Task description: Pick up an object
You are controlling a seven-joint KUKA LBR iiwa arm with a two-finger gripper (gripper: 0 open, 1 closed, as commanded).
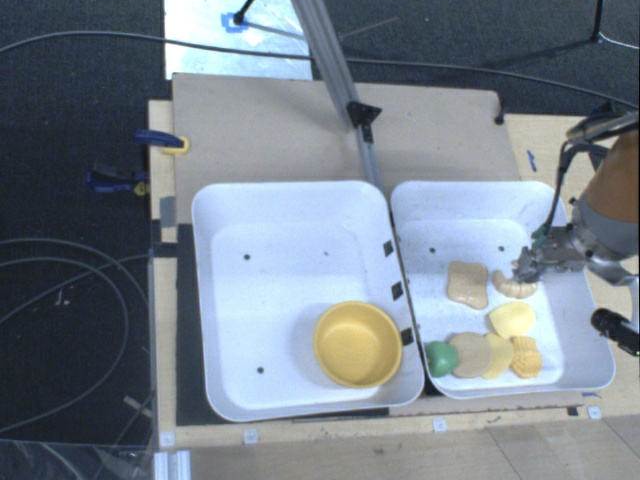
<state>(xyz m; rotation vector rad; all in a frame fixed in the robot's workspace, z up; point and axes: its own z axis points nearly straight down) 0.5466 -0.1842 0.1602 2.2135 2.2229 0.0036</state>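
The right bin (470, 203) holds several small food-like items: a tan piece (467, 283), a pale curved piece (514, 288), a yellow piece (512, 319), a beige round piece (469, 353), a green piece (440, 358) and an orange ridged piece (526, 357). My gripper (527, 265) comes in from the right edge and hangs low over the bin's right side, directly at the curved piece. I see nothing clearly held in it.
A yellow bowl (357, 343) sits in the left bin (260, 218) near its front right corner. A grey pole (330, 58) slants from the top down to the seam between the bins. Cables lie on the dark floor at left.
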